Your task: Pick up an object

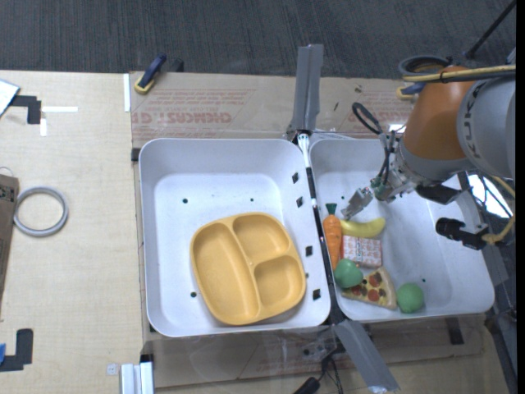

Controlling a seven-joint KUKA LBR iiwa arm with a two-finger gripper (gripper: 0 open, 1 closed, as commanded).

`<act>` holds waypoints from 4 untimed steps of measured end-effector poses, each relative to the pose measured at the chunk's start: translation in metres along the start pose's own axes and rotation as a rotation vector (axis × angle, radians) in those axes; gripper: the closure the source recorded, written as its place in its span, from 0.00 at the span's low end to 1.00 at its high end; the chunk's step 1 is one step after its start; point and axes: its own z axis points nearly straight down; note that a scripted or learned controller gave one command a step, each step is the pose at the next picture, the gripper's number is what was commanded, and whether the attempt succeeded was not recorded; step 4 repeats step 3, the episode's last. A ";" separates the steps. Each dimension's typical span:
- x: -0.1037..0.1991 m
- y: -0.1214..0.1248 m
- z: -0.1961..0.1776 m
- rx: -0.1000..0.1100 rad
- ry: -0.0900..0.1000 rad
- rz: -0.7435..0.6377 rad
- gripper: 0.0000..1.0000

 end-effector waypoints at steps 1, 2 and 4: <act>-0.002 0.000 -0.010 -0.001 -0.001 0.004 1.00; -0.027 -0.069 0.000 0.001 0.000 -0.030 1.00; 0.076 -0.044 -0.099 0.000 0.000 0.053 1.00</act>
